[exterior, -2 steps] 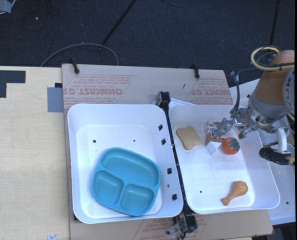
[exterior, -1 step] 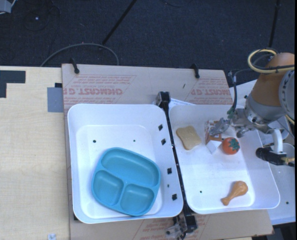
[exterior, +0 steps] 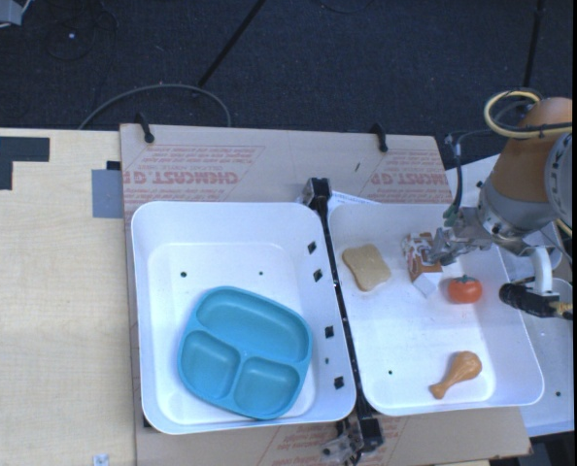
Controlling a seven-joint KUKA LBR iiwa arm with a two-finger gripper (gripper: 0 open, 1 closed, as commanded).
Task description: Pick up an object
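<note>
One gripper (exterior: 426, 256), tomato (exterior: 464, 288) just beside, bread (exterior: 366, 266) near

Fixed overhead camera, slanted down, both bins (exterior: 143, 260) framed, seemingly mid-distance

Grey arm (exterior: 522, 197), orange band (exterior: 546, 115), yellow cable (exterior: 507, 110)

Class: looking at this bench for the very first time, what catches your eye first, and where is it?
The bright blue divided plate in the left bin stands out most. In the right bin lie a red tomato, a toast slice and a chicken drumstick, with the gripper beside the tomato.
</note>
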